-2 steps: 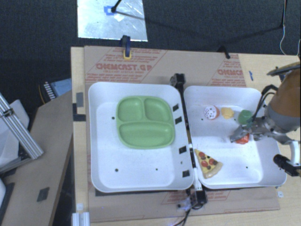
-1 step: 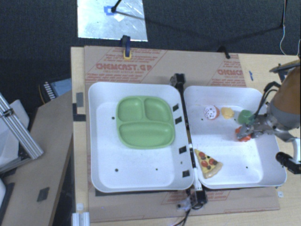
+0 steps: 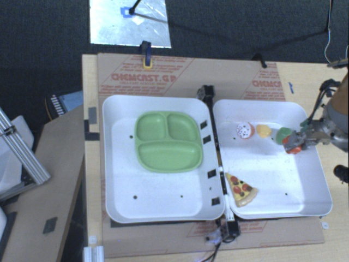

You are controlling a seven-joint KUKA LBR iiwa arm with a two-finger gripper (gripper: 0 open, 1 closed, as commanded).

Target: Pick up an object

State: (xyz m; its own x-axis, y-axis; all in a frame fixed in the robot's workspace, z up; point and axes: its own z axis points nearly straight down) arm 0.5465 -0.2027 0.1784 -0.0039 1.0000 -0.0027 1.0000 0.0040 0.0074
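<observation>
Two white bins are seen side by side on the bench. The left bin [image 3: 117, 162] holds a green plate [image 3: 168, 142] with three compartments, lying flat near the middle. In the right bin [image 3: 311, 192], a pizza slice [image 3: 241, 189] lies near the front left corner, close to the divider. Farther back, a white die [image 3: 245, 130] with red dots and a yellow piece [image 3: 264, 130] sit just beside each other. The gripper [image 3: 292, 141] is lowered into the right bin from the right, next to a green object [image 3: 283, 135] and a small red one [image 3: 294, 150]; whether anything is gripped cannot be told.
</observation>
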